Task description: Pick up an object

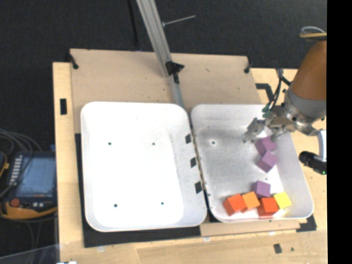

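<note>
Gripper hangs over the purple block near the right bin's far edge, can't tell its state, needs lowering.

A dark carpeted floor surrounds a pale wooden bench. A metal pole slants across the bench's far edge. On the floor beyond the bench's left edge lies a control pendant with a lit screen, beside coiled cables.
</note>
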You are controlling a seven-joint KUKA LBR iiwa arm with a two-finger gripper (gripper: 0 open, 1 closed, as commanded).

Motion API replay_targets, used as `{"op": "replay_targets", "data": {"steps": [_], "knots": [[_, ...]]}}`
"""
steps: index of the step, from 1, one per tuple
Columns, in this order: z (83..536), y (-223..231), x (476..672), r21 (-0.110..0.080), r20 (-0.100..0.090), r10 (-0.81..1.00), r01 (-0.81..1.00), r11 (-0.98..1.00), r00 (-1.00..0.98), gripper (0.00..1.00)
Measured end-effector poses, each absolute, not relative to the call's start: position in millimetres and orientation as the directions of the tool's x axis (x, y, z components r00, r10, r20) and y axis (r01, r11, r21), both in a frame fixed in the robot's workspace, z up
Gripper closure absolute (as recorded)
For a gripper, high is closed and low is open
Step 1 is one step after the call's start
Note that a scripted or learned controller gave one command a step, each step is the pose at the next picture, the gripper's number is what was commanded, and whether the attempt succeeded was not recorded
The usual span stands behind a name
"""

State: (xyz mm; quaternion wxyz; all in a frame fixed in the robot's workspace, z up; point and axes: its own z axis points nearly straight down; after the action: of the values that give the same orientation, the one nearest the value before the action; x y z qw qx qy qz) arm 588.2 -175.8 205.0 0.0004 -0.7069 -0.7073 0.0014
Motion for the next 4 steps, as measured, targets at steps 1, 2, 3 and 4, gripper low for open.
{"op": "replay_targets", "data": {"steps": [1,2,3,4], "knots": [[142.1,-175.1,584.8,-0.005,-0.001,1.000,1.000,-0.002,0.002,0.00],[96.1,-176.4,585.5,0.002,-0.003,1.000,1.000,-0.003,0.003,0.00],[109.7,-177.7,587.0,0.008,-0.003,1.000,1.000,-0.010,0.010,1.00],[170.0,-182.1,597.0,0.008,-0.003,1.000,1.000,0.003,-0.003,1.00]]}}
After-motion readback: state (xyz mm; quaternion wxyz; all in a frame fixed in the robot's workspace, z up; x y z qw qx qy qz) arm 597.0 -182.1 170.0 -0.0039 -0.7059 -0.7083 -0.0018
